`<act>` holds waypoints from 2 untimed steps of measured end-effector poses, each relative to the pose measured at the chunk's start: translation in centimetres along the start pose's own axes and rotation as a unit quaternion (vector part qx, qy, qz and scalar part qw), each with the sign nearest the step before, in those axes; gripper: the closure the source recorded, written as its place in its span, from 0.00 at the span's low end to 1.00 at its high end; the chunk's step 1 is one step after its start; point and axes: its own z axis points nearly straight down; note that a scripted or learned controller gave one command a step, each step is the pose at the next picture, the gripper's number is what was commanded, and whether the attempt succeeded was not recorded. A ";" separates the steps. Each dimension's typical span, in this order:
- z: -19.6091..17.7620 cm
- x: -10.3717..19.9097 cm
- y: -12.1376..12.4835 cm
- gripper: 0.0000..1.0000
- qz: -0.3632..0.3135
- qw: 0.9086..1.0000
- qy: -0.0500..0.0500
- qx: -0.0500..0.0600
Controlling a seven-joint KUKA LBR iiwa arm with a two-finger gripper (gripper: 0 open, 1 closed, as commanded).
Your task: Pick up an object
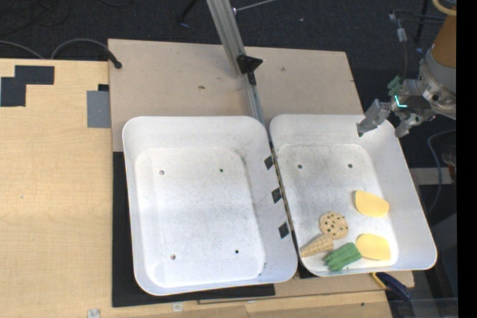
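From my feed, the one overhead camera looks down at a slant on two shallow white bins set side by side on the bench.

The left bin (197, 205) shows a bare speckled white floor with a few small dark dots near its corners.

The right bin (328, 160) holds all the objects, bunched in its near right corner. A yellow piece (370, 204) lies closest to the right wall. Nearer the camera sits a second yellow piece (373, 246), just beside a green item (342, 257) that touches or nearly touches its left edge. A round speckled cookie (333, 224) sits left of the two yellow pieces, and a tan cone (318, 244) lies tilted below it, its tip pointing toward the bin's left wall; cone and cookie look to be touching.

The gripper (389, 118) hangs over the far right corner of the right bin, well apart from the pile. I see two dark fingers spread apart with nothing between them. The arm's orange band (446, 41) shows at the right edge.

A slanted aluminium bar (223, 18) rises behind the bins.
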 end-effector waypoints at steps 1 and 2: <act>-0.2 0.0 0.1 0.00 -0.001 1.000 -0.001 -0.002; 6.0 0.0 0.6 0.00 0.000 1.000 0.000 0.001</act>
